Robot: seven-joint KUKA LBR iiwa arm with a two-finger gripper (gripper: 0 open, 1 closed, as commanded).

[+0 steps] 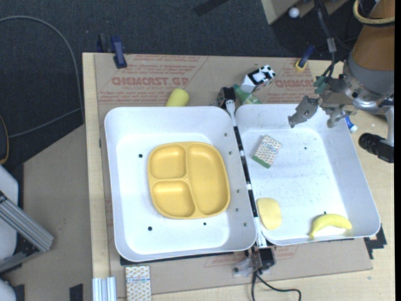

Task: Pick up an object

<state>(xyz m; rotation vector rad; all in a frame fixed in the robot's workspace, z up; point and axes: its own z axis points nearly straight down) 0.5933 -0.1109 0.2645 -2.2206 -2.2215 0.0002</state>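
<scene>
Over the right bin: end effector (319, 110) hangs above the far rim, two fingers spread apart, nothing between them.
Arm: grey with orange band (376, 46), reaching in from your right.
Right bin (351, 168): three candidates for you. Small patterned packet (267, 150) lies near the left wall, closest to the fingers. Pale yellow flat piece (270, 212) sits at the near-left corner. Banana (330, 224) rests by the near rim.
Left bin (125, 168): yellow divided plate (188, 179), lying flat in the middle.
Surface (188, 74): yellow lump (178, 97) and a small black-and-white toy (260, 76) beyond the bins.
Progress: nothing lifted yet, by my reading. Approach only; descent, closing and lift all remain.
Likely target: packet, but you can't be sure from this.
</scene>
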